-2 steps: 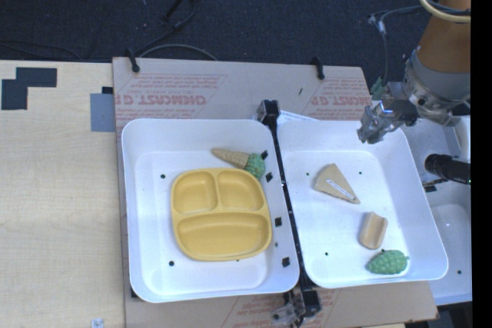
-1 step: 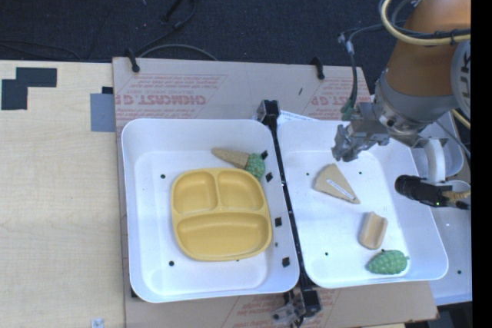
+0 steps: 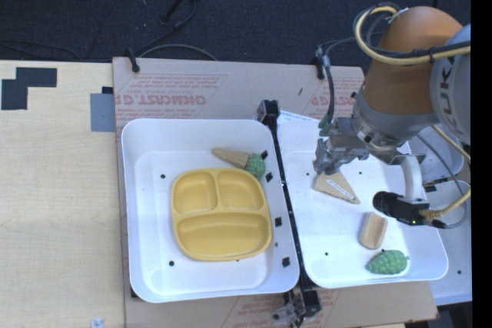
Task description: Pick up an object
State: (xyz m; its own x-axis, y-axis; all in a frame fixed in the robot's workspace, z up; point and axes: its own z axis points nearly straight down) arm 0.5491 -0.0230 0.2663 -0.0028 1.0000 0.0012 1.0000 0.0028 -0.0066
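Wedge (image 3: 335, 187) | long axis slants upper-left to lower-right | claw (image 3: 329, 164) just above | claw state: cannot tell

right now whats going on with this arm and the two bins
The arm's gripper is down in the right bin, right at the upper end of a tan wedge-shaped piece. Whether it has hold of the wedge isn't visible. A small tan block and a green bumpy item lie nearer the bin's front. The left bin has a yellow divided plate and a toy ice cream cone beside it.
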